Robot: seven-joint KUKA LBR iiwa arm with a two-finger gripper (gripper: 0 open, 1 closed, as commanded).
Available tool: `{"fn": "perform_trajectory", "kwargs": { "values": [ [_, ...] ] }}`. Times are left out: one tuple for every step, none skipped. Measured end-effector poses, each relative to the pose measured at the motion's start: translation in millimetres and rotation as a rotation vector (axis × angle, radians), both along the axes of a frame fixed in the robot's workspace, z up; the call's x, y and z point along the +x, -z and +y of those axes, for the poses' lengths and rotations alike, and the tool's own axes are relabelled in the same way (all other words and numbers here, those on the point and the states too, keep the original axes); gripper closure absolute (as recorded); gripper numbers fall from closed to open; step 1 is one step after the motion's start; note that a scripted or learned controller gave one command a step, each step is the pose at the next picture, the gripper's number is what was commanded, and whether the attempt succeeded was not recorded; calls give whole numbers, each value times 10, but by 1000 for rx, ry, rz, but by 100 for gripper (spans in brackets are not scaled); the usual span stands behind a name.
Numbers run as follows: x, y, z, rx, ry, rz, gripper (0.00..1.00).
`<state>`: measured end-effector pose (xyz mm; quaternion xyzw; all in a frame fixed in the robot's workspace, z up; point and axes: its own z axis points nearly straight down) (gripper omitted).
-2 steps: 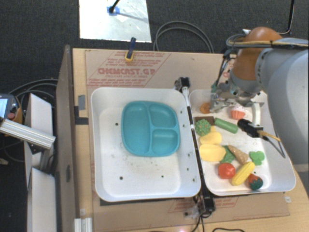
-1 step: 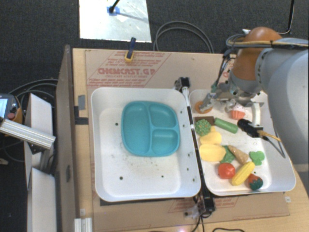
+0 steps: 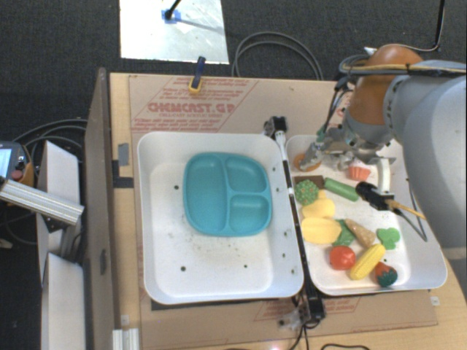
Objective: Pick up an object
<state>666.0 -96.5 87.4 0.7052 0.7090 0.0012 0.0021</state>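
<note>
My gripper (image 3: pixel 312 157) hangs over the far left corner of the right bin (image 3: pixel 430 268), low above the floor. Just in front of it lie a brown piece (image 3: pixel 309 182), a green broccoli (image 3: pixel 306 192) and a green cucumber (image 3: pixel 341 189). A salmon-pink piece (image 3: pixel 358 172) sits to its right. I see nothing held in the gripper. Closer to the front are two yellow fruits (image 3: pixel 321 230), a red tomato (image 3: pixel 341 257), a corn cob (image 3: pixel 367 261), a green leaf (image 3: pixel 389 236) and a strawberry (image 3: pixel 385 274).
The left bin (image 3: pixel 164 268) holds a teal divided plate (image 3: pixel 227 194). The ridge where the two bins meet (image 3: pixel 292 210) runs close to the gripper's left. The grey arm (image 3: pixel 430 122) covers the right bin's far right side.
</note>
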Motion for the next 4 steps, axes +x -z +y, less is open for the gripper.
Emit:
{"fn": "perform_trajectory", "kwargs": {
  "values": [
    [25, -10, 80, -8, 2, 6, 0],
    [27, -6, 70, -6, 3, 6, 0],
    [29, -3, 49, -2, 3, 7, 0],
    [27, -5, 73, -8, 3, 6, 0]
  ]
}}
